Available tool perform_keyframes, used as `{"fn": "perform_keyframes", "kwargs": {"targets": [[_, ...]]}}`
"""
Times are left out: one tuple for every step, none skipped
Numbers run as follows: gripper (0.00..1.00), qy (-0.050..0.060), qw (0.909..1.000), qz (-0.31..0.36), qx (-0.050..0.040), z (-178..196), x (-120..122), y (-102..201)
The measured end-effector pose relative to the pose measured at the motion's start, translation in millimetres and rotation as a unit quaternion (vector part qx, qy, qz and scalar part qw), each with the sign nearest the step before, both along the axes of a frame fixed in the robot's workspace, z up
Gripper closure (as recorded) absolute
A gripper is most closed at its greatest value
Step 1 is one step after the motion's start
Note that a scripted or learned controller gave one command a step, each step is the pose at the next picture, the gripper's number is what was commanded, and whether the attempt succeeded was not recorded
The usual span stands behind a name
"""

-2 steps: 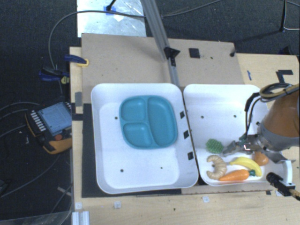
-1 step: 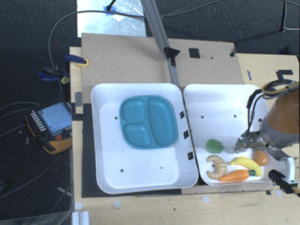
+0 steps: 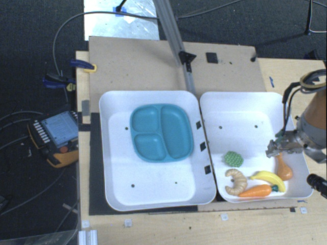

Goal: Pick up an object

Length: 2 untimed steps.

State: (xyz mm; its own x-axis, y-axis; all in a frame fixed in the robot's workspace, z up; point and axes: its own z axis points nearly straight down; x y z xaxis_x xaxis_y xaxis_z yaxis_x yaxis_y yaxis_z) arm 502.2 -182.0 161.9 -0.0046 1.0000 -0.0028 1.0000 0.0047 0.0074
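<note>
The gripper (image 3: 278,149) hangs low in the right bin (image 3: 240,106), at its right wall, with the arm (image 3: 312,119) above it. At this size the view does not show whether it is released or clenched, so that cannot be told.

Just below it and touching or nearly touching lies an orange-brown piece (image 3: 283,169), upright-slanted, its narrow end pointing up toward the gripper. Nothing is seen held. Further below sit a banana (image 3: 270,178) and a carrot (image 3: 255,191); a croissant (image 3: 235,180) lies beyond them, a green ball (image 3: 233,159) off to the side away from the wall. The left bin (image 3: 117,188) holds a blue tray (image 3: 162,132).

Risks, as a guess: the piece tapers, so a grip on the thin end may slip. The wall close by could block one side. Banana and carrot crowd the piece's lower end and may be nudged or dragged along.
</note>
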Motion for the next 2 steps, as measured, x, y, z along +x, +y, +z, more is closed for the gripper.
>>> {"fn": "perform_keyframes", "kwargs": {"targets": [[1.00,0.000,1.0000,0.000,0.0003,45.1,5.7,4.2],[1.00,0.001,1.0000,0.000,0.0007,62.8,7.1,4.1]]}}
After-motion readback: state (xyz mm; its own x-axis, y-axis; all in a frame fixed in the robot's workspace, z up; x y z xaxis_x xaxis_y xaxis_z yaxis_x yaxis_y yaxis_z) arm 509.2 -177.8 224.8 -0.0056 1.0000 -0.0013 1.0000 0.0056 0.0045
